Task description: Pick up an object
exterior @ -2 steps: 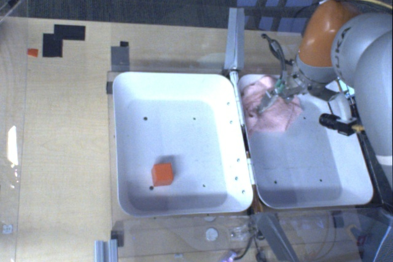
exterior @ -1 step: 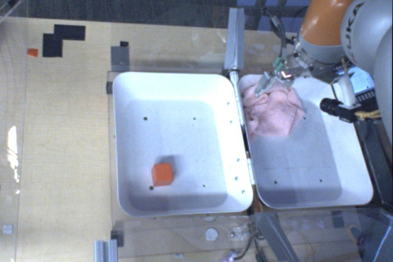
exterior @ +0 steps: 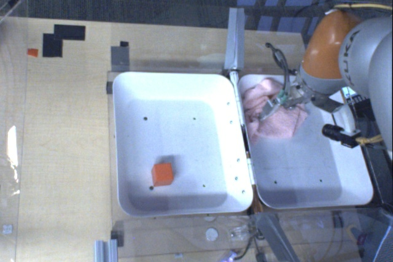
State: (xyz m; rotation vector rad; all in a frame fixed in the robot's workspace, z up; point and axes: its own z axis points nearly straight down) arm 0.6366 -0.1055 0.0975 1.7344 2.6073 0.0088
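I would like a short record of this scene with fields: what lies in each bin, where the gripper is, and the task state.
left bin: one small orange cube, near the front
right bin: crumpled pink cloth, at the back left corner
gripper: over the pink cloth, arm entering from the right
gripper contact: close to the cloth; hold cannot be told
task state: nothing visibly lifted yet

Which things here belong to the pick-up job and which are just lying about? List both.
Job:
- crumpled pink cloth in the right white bin
- small orange block in the left white bin
- robot hand over the cloth

Lying about:
- black blocks on the wooden bench
- tiny orange piece beside them
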